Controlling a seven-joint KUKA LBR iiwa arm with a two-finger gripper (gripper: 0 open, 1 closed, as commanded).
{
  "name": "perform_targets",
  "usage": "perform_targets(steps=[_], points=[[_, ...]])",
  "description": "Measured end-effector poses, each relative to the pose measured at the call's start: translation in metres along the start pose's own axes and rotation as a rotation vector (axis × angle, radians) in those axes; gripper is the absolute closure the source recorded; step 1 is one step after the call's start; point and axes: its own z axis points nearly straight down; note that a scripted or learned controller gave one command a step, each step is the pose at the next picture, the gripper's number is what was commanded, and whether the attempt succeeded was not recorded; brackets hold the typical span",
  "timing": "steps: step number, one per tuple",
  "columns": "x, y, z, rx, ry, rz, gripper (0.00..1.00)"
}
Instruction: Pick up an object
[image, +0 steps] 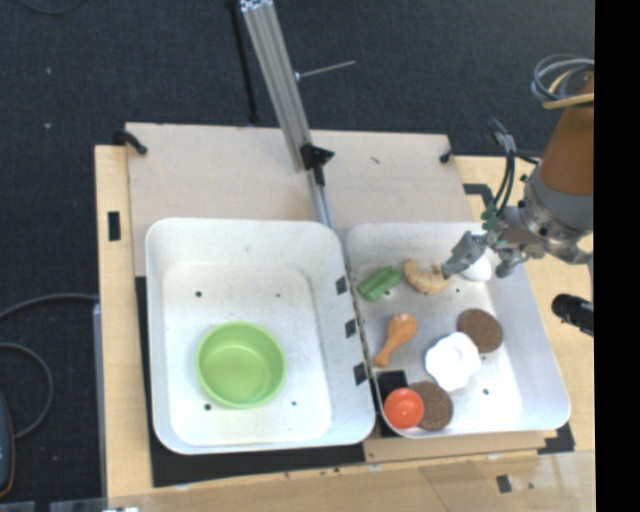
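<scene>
Bench (115, 480) (wooden) under two bins (250, 240)

White object (480, 267) between hand's (486, 254) fingers, right bin.

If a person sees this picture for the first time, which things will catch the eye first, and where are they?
The bright green bowl stands alone in the left bin, toward its near side. The right bin holds a cluster of small things, among them a red ball at the near left corner and an orange drumstick-shaped toy near the middle. The end effector is over the far right part of that bin, next to a tan piece.
</scene>
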Motion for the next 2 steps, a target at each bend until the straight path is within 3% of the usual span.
perform_targets(steps=[1,2], points=[[0.000,0.000,0.000,0.000,0.000,0.001,0.00],[-0.001,0.004,0.062,0.006,-0.001,0.004,0.00]])
